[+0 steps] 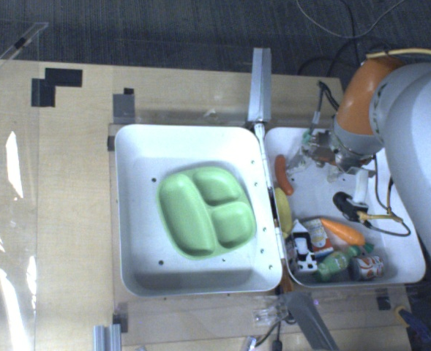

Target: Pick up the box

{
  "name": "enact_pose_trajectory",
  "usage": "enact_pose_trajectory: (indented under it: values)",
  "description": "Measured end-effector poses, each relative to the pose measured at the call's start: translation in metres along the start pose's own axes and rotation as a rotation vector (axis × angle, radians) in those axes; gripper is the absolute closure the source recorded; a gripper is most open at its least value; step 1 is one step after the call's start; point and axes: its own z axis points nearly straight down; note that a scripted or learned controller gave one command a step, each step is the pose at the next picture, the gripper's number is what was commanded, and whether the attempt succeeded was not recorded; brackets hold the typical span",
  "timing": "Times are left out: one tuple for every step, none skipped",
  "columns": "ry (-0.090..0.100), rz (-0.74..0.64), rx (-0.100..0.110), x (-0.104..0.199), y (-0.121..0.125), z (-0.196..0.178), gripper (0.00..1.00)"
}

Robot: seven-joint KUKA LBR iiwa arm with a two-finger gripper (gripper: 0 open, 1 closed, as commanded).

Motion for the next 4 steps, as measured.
enact_pose_trajectory:
  values:
    - [-0.002, -0.041, 0.003, -0.041, 0.043, 0.002, 0.00]
    - [0.000, 0.258, 0.000, -0.036, -0.042, -0.001, 0.00]
    - [-0.003, 0.450, 0.007, -0.034, -0.057, -0.074, 0.00]
    - [-0.002, 0.457, 0.002, -0.035, -0.012, 0.000, 0.00]
